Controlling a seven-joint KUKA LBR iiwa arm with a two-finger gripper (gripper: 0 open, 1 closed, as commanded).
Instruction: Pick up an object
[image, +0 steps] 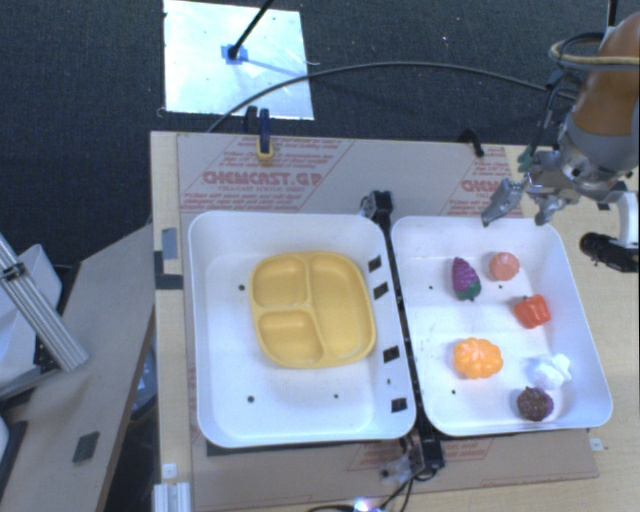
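Tool (522, 203) hangs over the far rim of the right bin (590, 330), fingers apart, nothing between them — clear of all objects. Right bin contents: purple toy fruit, poss. grapes or eggplant (465, 278), far-left area; peach-coloured ball (504, 265) just beside it to the right; red toy pepper (532, 311) nearer the right wall; orange toy pumpkin (477, 358) approx. mid-bin; small white object (552, 370) and dark brown round item (535, 403) close together at the near-right corner. All items lie on the bin floor, apart from the tool. Left bin (215, 330) carries a yellow three-compartment tray (311, 308), centred. Both bins sit side by side on the tabletop (200, 160).
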